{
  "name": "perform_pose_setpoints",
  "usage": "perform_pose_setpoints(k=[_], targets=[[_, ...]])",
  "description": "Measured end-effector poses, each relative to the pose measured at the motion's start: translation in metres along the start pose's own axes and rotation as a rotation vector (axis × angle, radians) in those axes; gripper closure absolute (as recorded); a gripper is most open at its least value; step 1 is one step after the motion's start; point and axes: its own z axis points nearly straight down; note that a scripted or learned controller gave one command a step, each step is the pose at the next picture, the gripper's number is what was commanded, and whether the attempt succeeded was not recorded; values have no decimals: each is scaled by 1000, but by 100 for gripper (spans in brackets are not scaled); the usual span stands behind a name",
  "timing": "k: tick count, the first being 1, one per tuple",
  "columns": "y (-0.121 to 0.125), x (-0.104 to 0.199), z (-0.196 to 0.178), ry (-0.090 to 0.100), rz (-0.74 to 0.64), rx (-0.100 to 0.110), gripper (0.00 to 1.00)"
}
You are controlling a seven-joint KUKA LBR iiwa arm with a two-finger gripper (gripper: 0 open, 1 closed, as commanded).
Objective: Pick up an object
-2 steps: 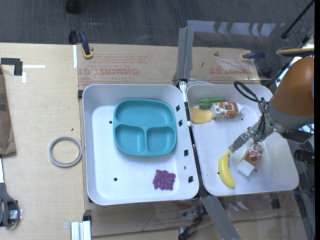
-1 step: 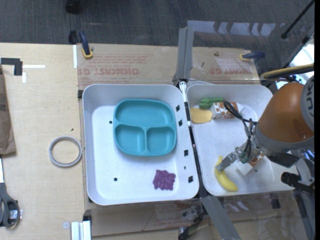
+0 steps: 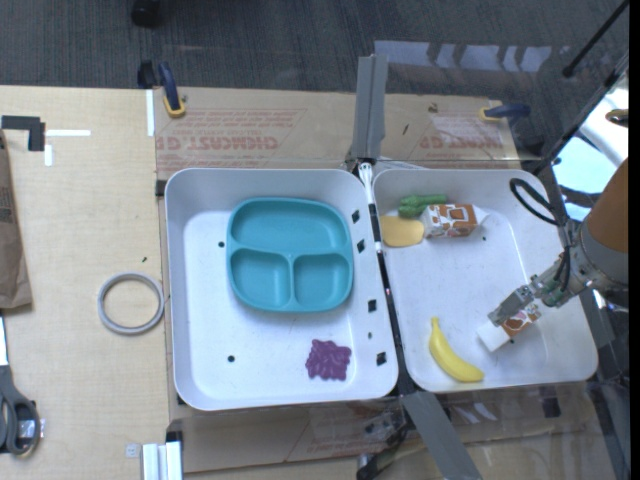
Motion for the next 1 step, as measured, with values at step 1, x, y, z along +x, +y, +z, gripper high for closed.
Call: perform_pose_setpoints(k=[1], targets=[[95, -57, 13, -1, -217, -1, 0]])
